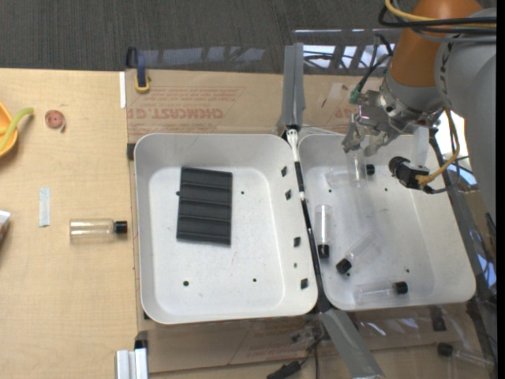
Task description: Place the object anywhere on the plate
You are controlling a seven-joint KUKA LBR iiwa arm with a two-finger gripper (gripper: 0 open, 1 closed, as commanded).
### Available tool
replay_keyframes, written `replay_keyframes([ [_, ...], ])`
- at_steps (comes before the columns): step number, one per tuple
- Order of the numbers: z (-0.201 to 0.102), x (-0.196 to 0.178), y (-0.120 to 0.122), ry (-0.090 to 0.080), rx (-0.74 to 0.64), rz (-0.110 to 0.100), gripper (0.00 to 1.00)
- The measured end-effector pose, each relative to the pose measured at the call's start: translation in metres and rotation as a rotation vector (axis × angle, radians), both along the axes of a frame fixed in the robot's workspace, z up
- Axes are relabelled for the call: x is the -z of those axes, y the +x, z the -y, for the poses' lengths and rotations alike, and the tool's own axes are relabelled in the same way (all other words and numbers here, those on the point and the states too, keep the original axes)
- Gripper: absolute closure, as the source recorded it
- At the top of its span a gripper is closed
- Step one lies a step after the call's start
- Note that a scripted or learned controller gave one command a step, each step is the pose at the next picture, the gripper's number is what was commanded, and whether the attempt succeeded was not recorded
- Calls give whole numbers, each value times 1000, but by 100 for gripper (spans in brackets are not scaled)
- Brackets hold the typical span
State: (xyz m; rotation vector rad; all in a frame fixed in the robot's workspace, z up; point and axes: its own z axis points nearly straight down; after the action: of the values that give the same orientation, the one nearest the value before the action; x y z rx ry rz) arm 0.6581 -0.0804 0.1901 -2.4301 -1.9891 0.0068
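Observation:
A black ridged plate (204, 205) lies flat in the left bin (150, 235), left of its middle. Several clear vials with black caps lie in the right bin (442, 235): one (322, 226) by the left wall, one (357, 257) near the middle, one (380, 291) at the front. A further small clear piece (359, 169) stands just below my gripper (360, 144). The gripper hangs over the far left part of the right bin, well to the right of the plate. I see nothing held in it.
The wall between the two bins (304, 212) runs between gripper and plate. On the bench left of the bins lie a clear vial (95, 228), a small strip (44, 207), a red disc (54, 118) and an orange item (5, 129). A black cable (410, 172) hangs beside the gripper.

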Motion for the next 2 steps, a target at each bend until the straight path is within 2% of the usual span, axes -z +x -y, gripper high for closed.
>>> replay_keyframes([
  [1,52,33,0,1,-42,0,100],
  [2,98,-40,0,-1,375,2,100],
])
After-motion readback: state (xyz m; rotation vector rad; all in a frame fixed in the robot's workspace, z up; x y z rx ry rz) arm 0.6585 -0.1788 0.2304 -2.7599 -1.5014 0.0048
